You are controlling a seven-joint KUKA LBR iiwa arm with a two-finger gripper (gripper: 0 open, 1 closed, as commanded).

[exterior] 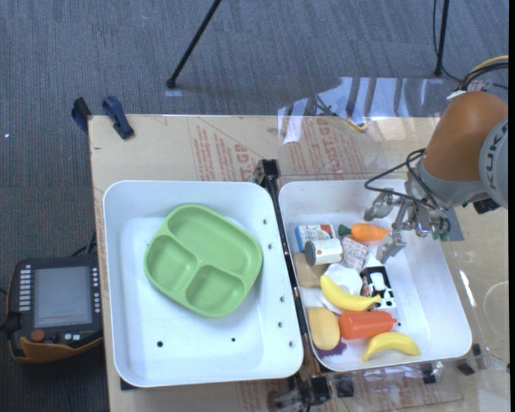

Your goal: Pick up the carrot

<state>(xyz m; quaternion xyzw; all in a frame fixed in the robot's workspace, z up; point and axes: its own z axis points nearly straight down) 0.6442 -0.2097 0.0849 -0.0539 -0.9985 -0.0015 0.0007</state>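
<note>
Beside the jaws (393,227) lies a small orange, green-topped carrot (366,231).

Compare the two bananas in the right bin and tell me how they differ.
The upper banana lies near the bin's middle, beside a white cup; the lower banana lies near the front edge of the right bin. The upper one runs from upper left to lower right; the lower one lies nearly level. The upper one looks slightly longer. Both are yellow, curved toy fruit, and both lie apart from the hand.

red printing on the cardboard (232,148), too blurred to read
</note>
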